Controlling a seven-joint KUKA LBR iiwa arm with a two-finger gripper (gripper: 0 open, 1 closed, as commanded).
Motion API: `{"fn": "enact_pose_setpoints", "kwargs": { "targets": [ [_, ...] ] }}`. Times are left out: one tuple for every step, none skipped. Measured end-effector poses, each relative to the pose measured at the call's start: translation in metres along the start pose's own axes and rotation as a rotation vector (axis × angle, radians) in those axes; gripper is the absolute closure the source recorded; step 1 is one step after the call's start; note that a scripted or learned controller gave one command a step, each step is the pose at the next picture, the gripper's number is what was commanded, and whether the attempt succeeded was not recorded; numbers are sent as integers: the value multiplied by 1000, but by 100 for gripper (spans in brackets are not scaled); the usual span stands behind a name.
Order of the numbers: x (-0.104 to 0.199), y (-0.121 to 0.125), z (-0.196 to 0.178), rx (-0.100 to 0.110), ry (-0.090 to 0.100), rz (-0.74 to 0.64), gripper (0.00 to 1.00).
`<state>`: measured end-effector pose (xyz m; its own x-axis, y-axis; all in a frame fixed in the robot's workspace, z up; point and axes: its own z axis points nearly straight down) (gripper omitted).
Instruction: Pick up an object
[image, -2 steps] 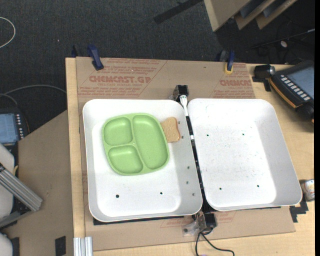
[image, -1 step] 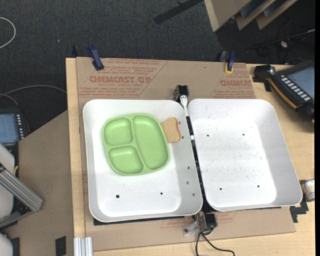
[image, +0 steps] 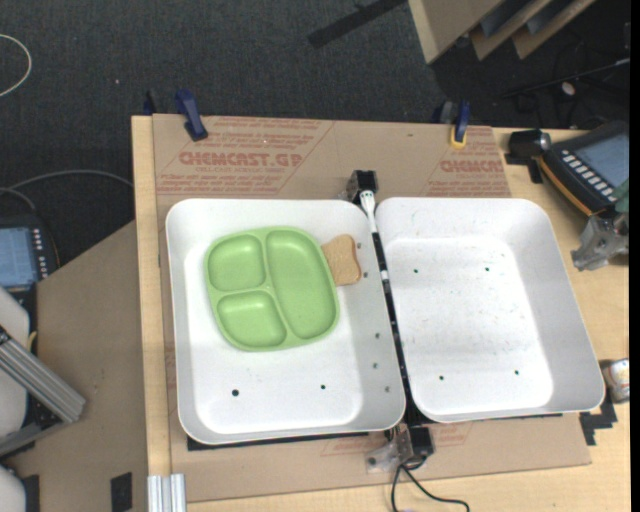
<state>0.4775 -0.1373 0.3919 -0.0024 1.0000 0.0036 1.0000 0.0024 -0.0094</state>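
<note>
A green plate with three compartments (image: 272, 289) lies in the upper middle of the left bin (image: 200, 385). A small tan piece shaped like a slice of bread (image: 343, 260) rests just right of the plate, touching its rim, close to the bin's right wall. The right bin (image: 480, 310) lies beside it on the right.
Both bins sit on a brown cardboard sheet (image: 250, 155) held by blue clamps at the far edge. A handheld pendant with a screen (image: 590, 170) lies at the right edge of the bench. Cables run near the bins' front seam (image: 410, 455).
</note>
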Motion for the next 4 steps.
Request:
{"fn": "enact_pose_setpoints", "kwargs": {
  "targets": [
    [-66, 16, -17, -14, -9, 7, 100],
    [-26, 1, 47, -3, 0, 0, 100],
    [-90, 23, -44, -22, -12, 7, 100],
    [-60, 0, 44, -1, 0, 3, 100]
  ]
}}
